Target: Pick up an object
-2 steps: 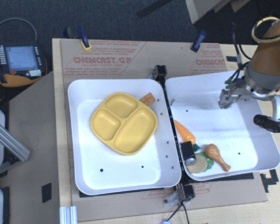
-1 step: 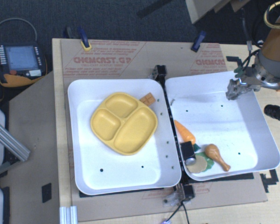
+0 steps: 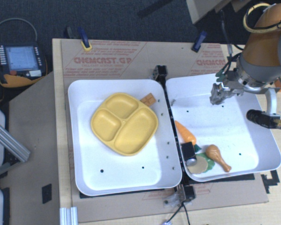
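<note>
In the right bin (image 3: 239, 125) lie an orange carrot (image 3: 185, 132), a brown chicken drumstick (image 3: 218, 157), a black and silver block (image 3: 188, 153) and a pale green disc (image 3: 200, 166), all near the bin's front left corner. My gripper (image 3: 218, 96) hangs over the back of the right bin, well apart from these objects, with nothing seen between its fingers. The left bin (image 3: 84, 163) holds a yellow divided plate (image 3: 125, 123) and a small tan block (image 3: 148, 99) at the plate's back right edge.
A black cylindrical part (image 3: 264, 119) of the arm juts over the right bin's right rim. The bins sit on a cardboard-covered bench (image 3: 131, 60). A teach pendant (image 3: 19, 62) lies off the bench at left.
</note>
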Controlling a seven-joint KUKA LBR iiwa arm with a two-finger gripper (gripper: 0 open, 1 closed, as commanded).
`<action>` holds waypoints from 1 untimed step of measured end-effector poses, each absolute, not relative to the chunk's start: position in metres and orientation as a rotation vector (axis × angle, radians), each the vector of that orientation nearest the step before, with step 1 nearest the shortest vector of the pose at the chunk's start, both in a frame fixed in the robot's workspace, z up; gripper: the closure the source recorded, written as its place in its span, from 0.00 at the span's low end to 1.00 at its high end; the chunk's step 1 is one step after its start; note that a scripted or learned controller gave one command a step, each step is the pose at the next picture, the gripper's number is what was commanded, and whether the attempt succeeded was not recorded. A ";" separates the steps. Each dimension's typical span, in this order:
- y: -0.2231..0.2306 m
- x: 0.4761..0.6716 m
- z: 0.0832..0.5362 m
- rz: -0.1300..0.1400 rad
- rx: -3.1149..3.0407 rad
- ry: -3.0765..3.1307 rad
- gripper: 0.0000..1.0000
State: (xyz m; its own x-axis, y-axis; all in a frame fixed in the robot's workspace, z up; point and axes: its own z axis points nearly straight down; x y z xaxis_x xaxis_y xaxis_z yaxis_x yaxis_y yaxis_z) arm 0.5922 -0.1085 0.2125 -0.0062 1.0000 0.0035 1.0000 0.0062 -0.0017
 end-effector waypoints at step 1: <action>-0.065 0.571 0.222 -0.001 -2.213 -2.224 1.00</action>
State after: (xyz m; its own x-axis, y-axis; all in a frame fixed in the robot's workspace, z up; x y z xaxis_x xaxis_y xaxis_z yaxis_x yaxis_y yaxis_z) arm 0.5706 -0.0652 0.2218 -0.0049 1.0000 0.0032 1.0000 0.0049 -0.0025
